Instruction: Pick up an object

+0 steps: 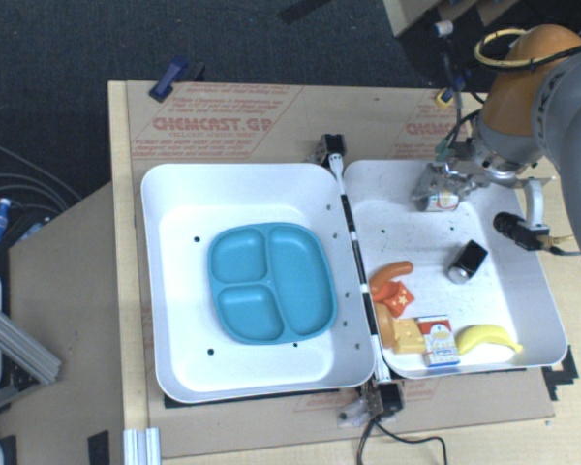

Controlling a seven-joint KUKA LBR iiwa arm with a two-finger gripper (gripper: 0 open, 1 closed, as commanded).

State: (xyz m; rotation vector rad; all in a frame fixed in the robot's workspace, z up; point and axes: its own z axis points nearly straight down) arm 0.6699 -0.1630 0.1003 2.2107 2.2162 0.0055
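The hand hangs over the far part of the right bin, at the end of the grey arm with its orange band entering from the right. Whether it is spread or closed I cannot tell; a small pale object appears at its tip, too small and blurred to identify or to say if it is gripped.

Nearer the camera in the same bin, a small black block lies tilted, apart from the hand. Along the bin's left wall rests an orange sausage-shaped toy, with a red piece just beside it and a yellow-orange block below that. A small carton with red and blue print touches that block, and a yellow banana lies just to its right, near the front rim.

The left bin holds a blue divided plate with three compartments, sitting near its middle. Both bins rest on a brown cardboard-covered counter printed with red lettering.
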